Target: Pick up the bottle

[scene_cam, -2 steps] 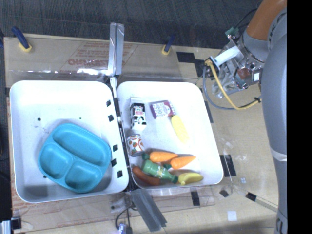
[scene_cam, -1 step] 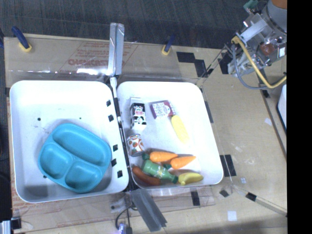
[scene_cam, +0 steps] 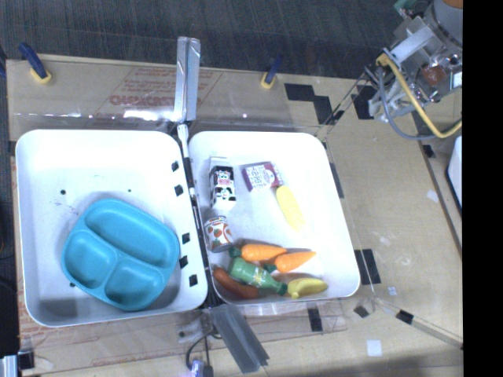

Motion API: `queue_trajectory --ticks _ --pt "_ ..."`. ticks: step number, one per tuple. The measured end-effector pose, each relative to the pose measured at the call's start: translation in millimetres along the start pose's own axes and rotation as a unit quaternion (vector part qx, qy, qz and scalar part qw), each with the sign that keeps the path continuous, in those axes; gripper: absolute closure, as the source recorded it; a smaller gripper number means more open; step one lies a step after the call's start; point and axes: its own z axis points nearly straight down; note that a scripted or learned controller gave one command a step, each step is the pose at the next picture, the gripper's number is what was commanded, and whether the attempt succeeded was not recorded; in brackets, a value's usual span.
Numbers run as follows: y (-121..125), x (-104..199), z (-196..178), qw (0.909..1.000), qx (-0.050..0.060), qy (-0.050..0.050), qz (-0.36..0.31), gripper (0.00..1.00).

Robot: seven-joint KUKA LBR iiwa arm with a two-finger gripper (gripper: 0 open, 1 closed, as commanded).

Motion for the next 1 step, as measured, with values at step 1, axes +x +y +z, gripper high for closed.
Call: queue_trajectory --ticks 1 --pt "-1.9 1.9 -8.8 1.0000 0.001 -0.001 -0.005 1.00"
